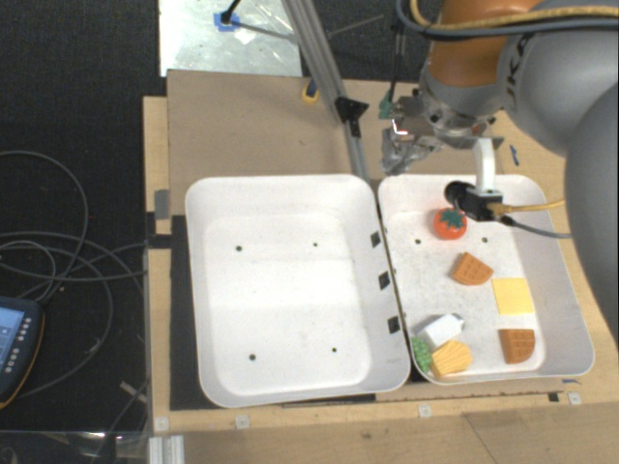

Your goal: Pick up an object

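Presently gripper [399, 153] sits over far rim of right bin [571, 288], near the seam w/ left bin [208, 288]. Open or shut: can't tell from this angle. Nothing seen held.

Risks, as judged:
- Gripper is above the rim, not above any obj. Straight descent from here prob. meets the bin wall or bare floor, so an empty close.
- Nearest candidate is red round obj [450, 223], just inside far end of right bin. Round shape could roll or squirt out if pinched off-centre.
- Near corner is crowded: white block [443, 329], yellow-orange piece [452, 358] and green bit [423, 354] are touching or nearly so, hard against the wall. A grab there may catch two at once or jam on the wall.
- Orange wedge [472, 270], yellow slab [513, 296] and brown-orange block [517, 345] lie low and flat; closing too high prob. skims over them.

Containers:
- Left bin: nothing in it that I can see.
- Right bin: all seven objs, spread far end to near end.
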Available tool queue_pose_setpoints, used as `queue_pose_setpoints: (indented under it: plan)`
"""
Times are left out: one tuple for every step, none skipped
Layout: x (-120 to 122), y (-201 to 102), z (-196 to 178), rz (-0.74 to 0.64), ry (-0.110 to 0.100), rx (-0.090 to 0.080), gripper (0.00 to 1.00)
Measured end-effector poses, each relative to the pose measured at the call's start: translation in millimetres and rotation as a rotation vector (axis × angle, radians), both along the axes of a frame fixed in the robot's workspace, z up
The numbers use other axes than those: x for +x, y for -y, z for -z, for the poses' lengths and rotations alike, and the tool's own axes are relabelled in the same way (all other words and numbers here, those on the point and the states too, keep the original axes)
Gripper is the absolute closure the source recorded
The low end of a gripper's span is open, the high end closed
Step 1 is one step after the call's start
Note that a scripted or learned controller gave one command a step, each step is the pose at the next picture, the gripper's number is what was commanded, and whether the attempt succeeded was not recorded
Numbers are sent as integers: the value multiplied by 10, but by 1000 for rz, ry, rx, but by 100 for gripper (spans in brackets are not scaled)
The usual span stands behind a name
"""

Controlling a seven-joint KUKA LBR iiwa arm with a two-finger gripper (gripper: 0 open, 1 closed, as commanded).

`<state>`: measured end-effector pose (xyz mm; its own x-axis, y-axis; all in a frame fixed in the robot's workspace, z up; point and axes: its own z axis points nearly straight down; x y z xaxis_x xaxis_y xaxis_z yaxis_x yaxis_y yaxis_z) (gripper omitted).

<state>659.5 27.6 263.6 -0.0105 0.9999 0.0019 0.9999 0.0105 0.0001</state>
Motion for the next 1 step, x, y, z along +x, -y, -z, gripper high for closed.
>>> queue_pose_setpoints:
  plan:
    - [-29, -465, 100, 1, 0, 0, 100]
